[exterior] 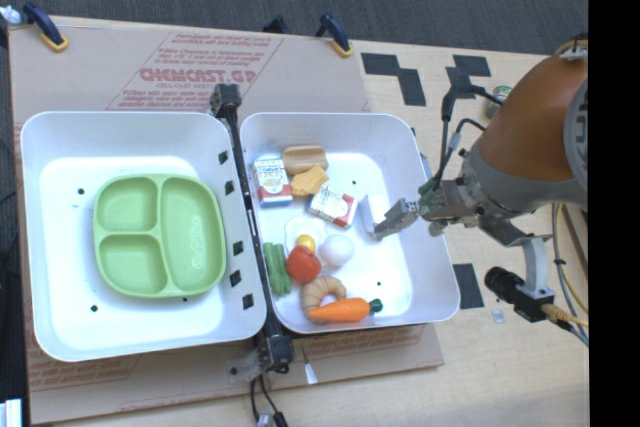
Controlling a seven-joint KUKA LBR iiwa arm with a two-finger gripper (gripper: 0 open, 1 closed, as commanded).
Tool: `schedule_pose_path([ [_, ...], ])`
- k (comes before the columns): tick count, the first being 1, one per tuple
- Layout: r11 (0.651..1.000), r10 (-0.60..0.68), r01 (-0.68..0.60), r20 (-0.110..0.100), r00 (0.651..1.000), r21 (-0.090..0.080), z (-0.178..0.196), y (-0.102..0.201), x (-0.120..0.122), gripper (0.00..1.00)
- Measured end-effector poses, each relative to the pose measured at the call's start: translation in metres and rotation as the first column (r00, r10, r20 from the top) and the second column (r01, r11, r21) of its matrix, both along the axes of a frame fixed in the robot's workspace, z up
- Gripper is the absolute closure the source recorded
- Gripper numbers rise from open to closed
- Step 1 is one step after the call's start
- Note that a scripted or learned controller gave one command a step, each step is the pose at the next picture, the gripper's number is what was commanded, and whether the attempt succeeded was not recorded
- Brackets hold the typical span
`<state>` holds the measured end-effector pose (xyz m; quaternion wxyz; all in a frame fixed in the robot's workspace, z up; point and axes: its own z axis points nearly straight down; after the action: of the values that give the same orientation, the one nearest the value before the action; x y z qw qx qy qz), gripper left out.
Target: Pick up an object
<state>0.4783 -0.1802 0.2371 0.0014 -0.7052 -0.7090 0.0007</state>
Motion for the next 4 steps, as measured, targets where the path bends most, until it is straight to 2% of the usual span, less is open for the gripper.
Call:
schedule_pose_path([
  [1,1.000,0.005,-0.005,-0.002,1.000,0.007,-0.146,-0.027,-0.002,0.00],
  [2,1.000,0.010,-0.010,-0.001,1.000,0.003,-0.135,-0.029,-0.001,1.00],
  [3,1.000,0.002,-0.002,0.005,1.000,-0.001,0.000,0.055,0.000,1.00],
  [4,1.000,0.001,-0.001,0.000,1.000,-0.002,-0.022,0.021,-0.002,1.00],
])
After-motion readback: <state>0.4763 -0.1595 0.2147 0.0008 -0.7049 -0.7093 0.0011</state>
